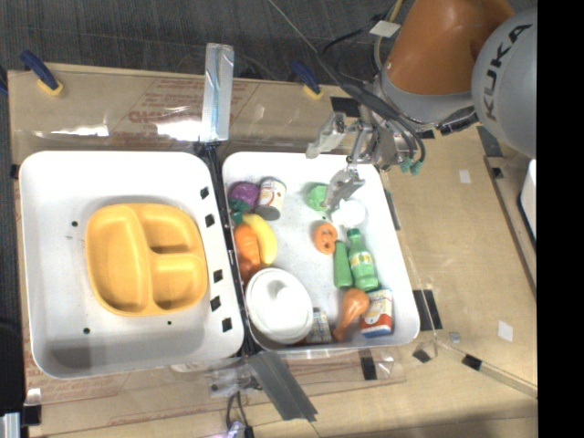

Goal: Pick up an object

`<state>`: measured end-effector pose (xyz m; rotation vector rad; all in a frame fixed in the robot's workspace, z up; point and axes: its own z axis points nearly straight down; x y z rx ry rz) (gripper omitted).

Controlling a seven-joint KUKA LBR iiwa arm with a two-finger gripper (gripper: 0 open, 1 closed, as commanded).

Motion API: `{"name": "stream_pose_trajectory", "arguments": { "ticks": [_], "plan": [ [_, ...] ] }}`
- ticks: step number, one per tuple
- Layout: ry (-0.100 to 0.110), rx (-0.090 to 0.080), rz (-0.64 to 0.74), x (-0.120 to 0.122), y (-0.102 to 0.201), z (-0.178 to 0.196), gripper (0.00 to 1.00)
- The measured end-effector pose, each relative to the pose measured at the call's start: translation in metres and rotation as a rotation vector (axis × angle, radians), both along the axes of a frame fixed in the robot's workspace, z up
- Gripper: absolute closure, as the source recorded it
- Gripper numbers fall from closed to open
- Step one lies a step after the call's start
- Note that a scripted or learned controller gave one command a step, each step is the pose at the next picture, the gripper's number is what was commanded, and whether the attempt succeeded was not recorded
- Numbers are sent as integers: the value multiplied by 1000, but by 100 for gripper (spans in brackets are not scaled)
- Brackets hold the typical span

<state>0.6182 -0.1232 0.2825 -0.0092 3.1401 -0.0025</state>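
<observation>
Green toy (317, 195) in right bin (392, 235), gripper (345, 188) just beside

Bright, even overhead light, and the two white bins (119, 176) nearly wash out while the dark floor up top swallows detail. Glare streaks the clear plastic sheet (137, 117) behind them, and soft shadows sit inside the yellow tray (146, 255). Slightly soft, grainy picture overall.
</observation>
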Motion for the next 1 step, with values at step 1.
{"name": "stream_pose_trajectory", "arguments": {
  "ticks": [1],
  "plan": [
    [11, 3, -256, -1, -35, -187, 0]
  ]
}}
